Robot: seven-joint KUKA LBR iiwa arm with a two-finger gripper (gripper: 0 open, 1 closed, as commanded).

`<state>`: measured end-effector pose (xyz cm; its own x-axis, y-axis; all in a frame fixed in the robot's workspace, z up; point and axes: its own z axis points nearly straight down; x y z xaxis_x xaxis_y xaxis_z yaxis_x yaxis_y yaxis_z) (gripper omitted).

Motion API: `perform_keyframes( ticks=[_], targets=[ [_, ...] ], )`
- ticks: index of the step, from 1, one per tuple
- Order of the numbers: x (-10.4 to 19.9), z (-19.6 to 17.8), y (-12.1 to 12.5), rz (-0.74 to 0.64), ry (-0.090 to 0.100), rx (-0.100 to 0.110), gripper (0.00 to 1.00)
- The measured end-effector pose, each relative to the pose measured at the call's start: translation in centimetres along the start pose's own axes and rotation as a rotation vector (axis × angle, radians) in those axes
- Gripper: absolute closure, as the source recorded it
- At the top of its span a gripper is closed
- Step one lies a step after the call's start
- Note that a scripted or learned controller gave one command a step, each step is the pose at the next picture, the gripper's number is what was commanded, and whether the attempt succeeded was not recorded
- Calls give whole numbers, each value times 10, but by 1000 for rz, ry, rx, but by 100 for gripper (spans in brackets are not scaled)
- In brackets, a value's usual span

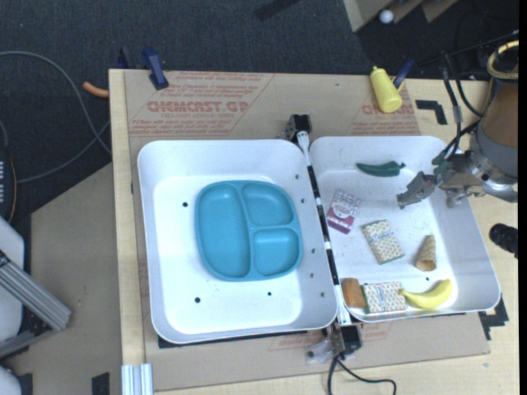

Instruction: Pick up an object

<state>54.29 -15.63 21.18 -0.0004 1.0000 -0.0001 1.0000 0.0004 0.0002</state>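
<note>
Looking down from the camera view, we see the gripper [414, 192] hovering over the right bin [478, 245] near its far right corner, just past the green pepper [380, 169]; we judge it is lining up a pick. Whether it is spread or closed, we cannot tell. Candidate objects crowd that bin's near edge: banana [428, 296], cone [426, 253], packets. The left bin [156, 220] holds a blue tray [247, 229]. The arm is cut off at the right edge.
</note>
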Motion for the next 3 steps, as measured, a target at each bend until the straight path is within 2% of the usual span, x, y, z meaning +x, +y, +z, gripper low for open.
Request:
perform_keyframes(
  ticks=[1, 2, 3],
  targets=[
    [21, 122, -13, 1, 1, 3, 0],
    [21, 111, -12, 1, 0, -1, 100],
    [99, 27, 15, -1, 1, -1, 100]
  ],
)
